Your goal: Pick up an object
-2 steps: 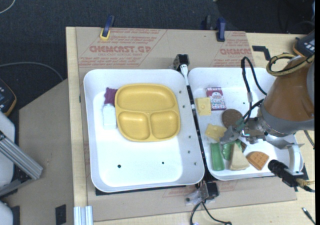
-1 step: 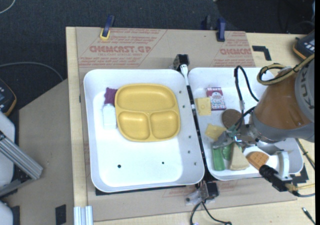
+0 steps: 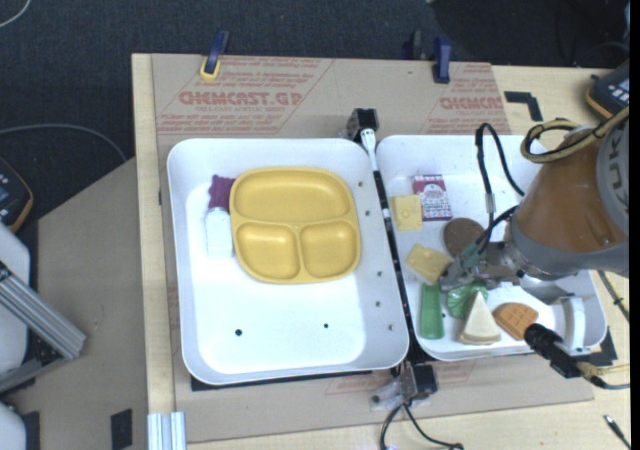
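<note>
1. In the right white bin (image 3: 400, 153), your gripper (image 3: 468, 273) sits low among the clutter; you cannot tell from here how it is set or whether it grips anything.
2. Just beside it lie a green stick-shaped toy (image 3: 430, 311), a pale wedge-shaped slice (image 3: 480, 322), a yellow cheese-like block (image 3: 427, 263) and a brown round disc (image 3: 461, 234).
3. Further off, the left white bin (image 3: 270, 348) bears a yellow compartmented plastic tray (image 3: 295, 223).
4. Judge the pick unfinished: nothing is visibly lifted yet.
</note>
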`<state>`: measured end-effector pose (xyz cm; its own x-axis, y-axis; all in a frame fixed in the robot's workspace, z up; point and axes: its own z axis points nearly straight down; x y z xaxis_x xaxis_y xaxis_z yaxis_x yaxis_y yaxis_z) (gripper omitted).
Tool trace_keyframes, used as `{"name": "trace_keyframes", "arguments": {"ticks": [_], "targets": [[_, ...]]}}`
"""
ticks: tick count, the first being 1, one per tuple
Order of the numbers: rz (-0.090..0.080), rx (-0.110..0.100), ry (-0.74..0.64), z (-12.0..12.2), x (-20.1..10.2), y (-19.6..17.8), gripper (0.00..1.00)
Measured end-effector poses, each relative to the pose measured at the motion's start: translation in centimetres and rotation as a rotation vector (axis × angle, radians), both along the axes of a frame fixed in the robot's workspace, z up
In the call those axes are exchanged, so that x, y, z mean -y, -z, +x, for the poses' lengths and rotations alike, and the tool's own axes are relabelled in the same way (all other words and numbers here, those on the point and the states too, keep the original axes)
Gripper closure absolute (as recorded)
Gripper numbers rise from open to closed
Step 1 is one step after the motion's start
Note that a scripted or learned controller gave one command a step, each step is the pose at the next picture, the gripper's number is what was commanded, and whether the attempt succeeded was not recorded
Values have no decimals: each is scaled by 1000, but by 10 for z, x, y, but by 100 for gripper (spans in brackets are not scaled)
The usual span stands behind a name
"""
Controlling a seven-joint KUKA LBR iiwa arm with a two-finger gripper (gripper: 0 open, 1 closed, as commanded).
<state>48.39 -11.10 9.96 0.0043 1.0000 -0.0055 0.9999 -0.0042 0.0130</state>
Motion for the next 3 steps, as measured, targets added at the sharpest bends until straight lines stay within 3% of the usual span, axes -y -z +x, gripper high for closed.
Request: {"name": "trace_keyframes", "arguments": {"ticks": [1, 2, 3], "targets": [[4, -9, -5, 0, 2, -42, 100], [3, -5, -6, -4, 1, -104, 100], [4, -8, -5, -3, 1, -127, 100]]}}
